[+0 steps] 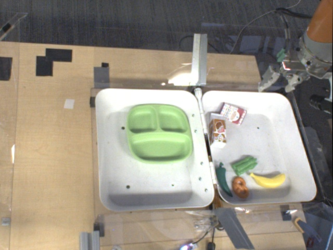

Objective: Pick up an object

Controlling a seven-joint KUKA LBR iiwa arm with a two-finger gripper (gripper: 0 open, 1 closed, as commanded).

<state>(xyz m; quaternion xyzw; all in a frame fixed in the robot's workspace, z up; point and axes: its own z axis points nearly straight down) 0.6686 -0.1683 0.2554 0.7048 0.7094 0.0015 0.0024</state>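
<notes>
My gripper (280,78) hangs above the far right corner of the right bin (296,139), fingers spread apart with nothing between them. Below me in that bin lie two small boxes (225,121) near the divider, and toward the near edge a green pepper (243,164), a yellow banana (268,179), a reddish apple (240,186) and a dark cucumber (222,177). The left bin (112,155) holds a green divided plate (158,132).

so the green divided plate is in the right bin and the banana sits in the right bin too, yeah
Not quite. The camera view shows the green divided plate in the left bin, lying alone there. The banana does sit in the right bin, near its front edge beside the other small items.
</notes>
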